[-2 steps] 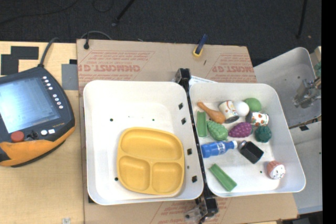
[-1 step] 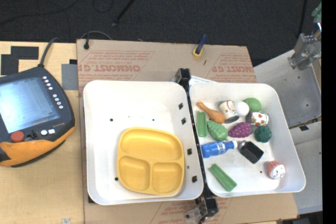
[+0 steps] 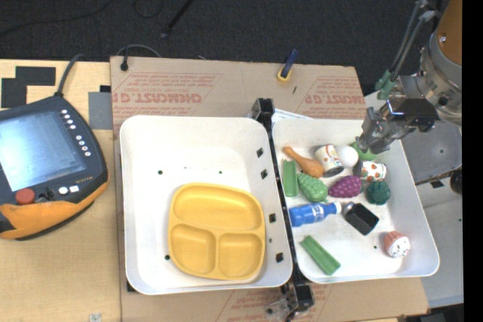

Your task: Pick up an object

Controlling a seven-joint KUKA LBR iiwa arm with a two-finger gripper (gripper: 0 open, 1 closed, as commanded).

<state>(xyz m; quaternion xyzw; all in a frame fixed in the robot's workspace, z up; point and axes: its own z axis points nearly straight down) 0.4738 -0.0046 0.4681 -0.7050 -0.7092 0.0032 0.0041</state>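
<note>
Jaw state: can't tell, gripper [image 3: 375, 133] sits dark and blurred over the right bin's [image 3: 423, 237] far edge. Near to far in that bin: green block [image 3: 321, 255], red-white ball [image 3: 395, 243], black box [image 3: 361, 218], blue bottle [image 3: 312, 214], purple grapes [image 3: 346, 186], mug [image 3: 327, 157]. Yellow tray [image 3: 216, 231] is in the left bin [image 3: 189, 139].

From my remote seat, the arm [image 3: 450, 34] is cut off by the right edge. The tool [image 3: 372, 138] hides part of the right bin's [image 3: 423, 237] far rim, and I cannot tell its finger state. A white object [image 3: 348, 156] beneath it is too small to identify.
</note>
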